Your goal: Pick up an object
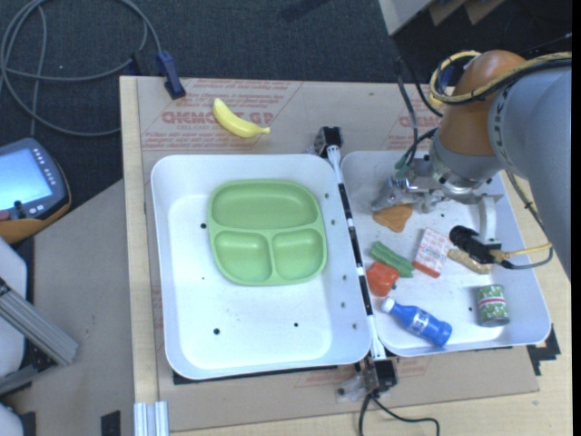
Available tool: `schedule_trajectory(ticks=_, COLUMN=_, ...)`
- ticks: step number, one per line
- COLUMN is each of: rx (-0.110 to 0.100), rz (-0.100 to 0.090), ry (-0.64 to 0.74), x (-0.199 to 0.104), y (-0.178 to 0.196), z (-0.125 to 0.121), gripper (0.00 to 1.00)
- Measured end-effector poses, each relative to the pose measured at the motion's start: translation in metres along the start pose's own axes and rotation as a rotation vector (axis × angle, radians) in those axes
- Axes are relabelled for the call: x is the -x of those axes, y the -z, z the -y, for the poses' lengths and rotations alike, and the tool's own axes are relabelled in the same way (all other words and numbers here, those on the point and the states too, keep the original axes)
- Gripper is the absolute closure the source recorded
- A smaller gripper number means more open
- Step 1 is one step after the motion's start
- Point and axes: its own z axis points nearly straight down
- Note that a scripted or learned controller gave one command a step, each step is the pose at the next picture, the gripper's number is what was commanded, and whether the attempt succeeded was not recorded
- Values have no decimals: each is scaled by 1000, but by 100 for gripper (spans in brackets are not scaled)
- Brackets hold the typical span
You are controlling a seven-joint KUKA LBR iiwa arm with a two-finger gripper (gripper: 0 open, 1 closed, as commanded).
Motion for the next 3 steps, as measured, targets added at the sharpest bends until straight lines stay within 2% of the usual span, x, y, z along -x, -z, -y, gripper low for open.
schedule_trajectory(ticks=1, rx=-4, rz=-2, ry=1, x=-15, y=0, z=10, gripper=0)
schedule_trajectory(ticks=2, rx=-2, rz=-2, ry=1, x=-15, y=10, z=9, gripper=100)
schedule_trajectory(ticks=3, rx=-3, rz=-2, ry=0, x=-15, y=10, z=9, gripper=0)
